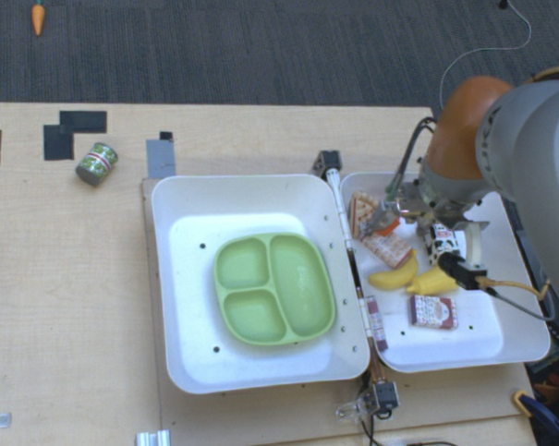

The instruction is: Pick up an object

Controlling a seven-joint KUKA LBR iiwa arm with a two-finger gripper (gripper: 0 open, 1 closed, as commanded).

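The right bin [479,343] holds a yellow banana [402,276], a red and white packet [434,310], a tan patterned packet [363,211] and a pink-white wrapper [390,247]. My gripper [397,218] hangs low over the upper left of that bin, right above the tan packet and the wrapper, with the grey wrist and orange band behind it. Something reddish shows at its tip, but I cannot make out what touches it. The banana lies just below and to the front of the gripper.
The left bin [184,268] holds a green divided plate [274,289]. A small green can [97,164] lies on the bench at the far left, beside black tape marks. A tiny carrot [37,17] lies on the dark floor beyond the bench.
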